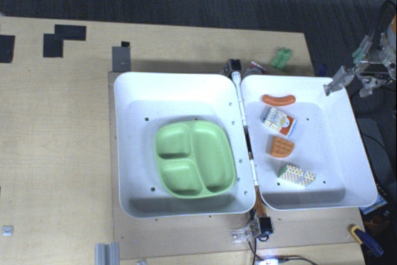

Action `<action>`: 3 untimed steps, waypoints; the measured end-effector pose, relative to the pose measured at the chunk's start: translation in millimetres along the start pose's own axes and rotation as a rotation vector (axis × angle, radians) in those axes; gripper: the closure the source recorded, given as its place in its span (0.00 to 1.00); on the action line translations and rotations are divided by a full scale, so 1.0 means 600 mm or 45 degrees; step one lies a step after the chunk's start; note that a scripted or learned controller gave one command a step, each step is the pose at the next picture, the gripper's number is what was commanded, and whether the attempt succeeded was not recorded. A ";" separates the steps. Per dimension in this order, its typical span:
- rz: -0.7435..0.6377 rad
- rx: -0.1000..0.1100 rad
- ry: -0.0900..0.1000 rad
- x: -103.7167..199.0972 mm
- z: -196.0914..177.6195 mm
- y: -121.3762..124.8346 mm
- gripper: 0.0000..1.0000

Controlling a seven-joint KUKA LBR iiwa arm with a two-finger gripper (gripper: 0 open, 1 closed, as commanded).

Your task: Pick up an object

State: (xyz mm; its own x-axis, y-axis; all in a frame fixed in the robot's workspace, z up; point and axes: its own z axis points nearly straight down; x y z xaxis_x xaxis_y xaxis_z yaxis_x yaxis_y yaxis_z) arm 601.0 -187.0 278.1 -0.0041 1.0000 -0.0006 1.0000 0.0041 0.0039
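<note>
At the right edge, above the far right corner of the right bin (338, 152): gripper (363, 71) on the grey arm (388, 40). Hangs up off the bin floor, well apart from everything lying inside. Open or closed: cannot tell, too small and cluttered with metal parts to read.

In the right bin, four small items in a loose row running far to near, all toward the bin's left half:
- Farthest, a red sausage (278, 99), lying crosswise.
- Just near of it, a small white carton (278, 121) with blue and orange print, tilted, close to the sausage but apart.
- Next, an orange waffle piece (280, 146), just beside the carton's near edge.
- Nearest, a small white box (296, 175) with coloured specks, lying at a slant, slightly to the right of the rest.

In the left bin (124, 133): a light green divided plate (195, 157), three compartments, resting near the middle of the floor.

On the wooden bench (56, 152), beyond the far edge of the bins: a small green object (281, 58). Farther left, a grey block (121, 58) at the left bin's far corner and black patches (62, 39) on the wood.
</note>
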 end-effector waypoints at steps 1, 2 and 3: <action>0.003 0.006 0.001 -0.031 0.170 -0.045 0.00; -0.001 -0.012 -0.001 0.044 0.313 0.029 0.00; 0.002 -0.016 -0.003 0.146 0.313 -0.045 0.00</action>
State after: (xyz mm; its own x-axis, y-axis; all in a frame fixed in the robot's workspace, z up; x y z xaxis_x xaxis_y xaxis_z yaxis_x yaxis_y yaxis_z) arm 574.4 -99.9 90.4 -0.0026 1.0000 -0.0030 0.9999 0.0027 0.0162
